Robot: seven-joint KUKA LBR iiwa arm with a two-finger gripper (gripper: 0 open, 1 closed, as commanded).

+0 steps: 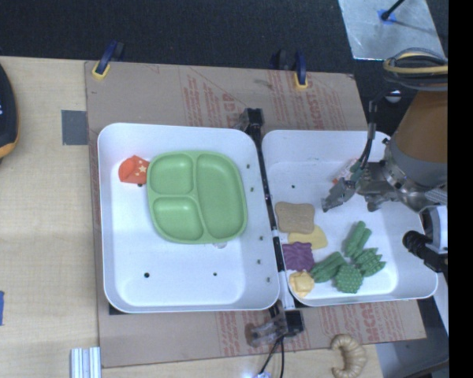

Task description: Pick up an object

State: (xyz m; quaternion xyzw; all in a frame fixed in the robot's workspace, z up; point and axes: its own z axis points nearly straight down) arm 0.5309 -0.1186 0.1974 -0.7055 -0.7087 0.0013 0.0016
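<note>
The arm reaches in from the right over the right bin, its grey body and orange band above the wrist filling the upper right corner of that bin. The hand points left and slightly down, hanging over the bare white floor in the upper middle of the right bin; nothing lies between its tips, and whether they stand apart or together cannot be told from this slant. The things to pick lie below and to the left of the hand, gathered along the bin's lower half. Nearest is a tan slice, just down-left of the hand, apart from it. A pale yellow piece peeks out from beneath the slice's lower right edge, and a purple piece sits just below that, near the bin's left wall. A small yellow block lies at the lower left corner. To the right is a cluster of green toy vegetables, touching one another, below the hand and well clear of it. The left bin holds a green divided plate in its upper middle, with a red toy touching the plate's upper left edge. Both bins rest on brown cardboard on the bench.
</note>
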